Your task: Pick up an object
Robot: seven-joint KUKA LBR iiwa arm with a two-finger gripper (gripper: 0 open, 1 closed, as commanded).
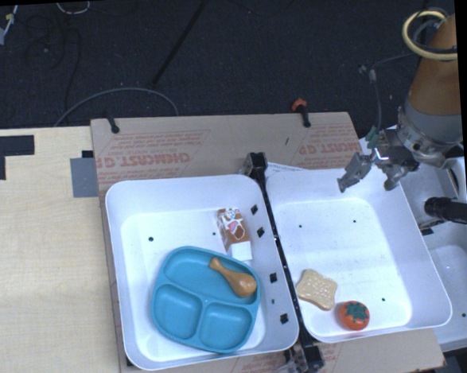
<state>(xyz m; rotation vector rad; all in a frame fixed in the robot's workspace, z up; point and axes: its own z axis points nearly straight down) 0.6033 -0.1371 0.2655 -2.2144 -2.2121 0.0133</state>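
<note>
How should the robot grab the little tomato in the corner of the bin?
Probably straight down from above, closing on the round sides of the tomato. It sits near the front right corner of the right bin, so a sideways reach would meet the wall. The toast lies just to its left in the view, so the open gripper should set its fingers clear of that side.

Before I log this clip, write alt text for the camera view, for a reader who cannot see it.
The arm's pincer hangs open over the far right corner of the right bin, holding nothing. That bin holds a toast slice and a tomato near its front; the left bin holds a blue divided plate with a drumstick on it and a small packet beside it.
</note>
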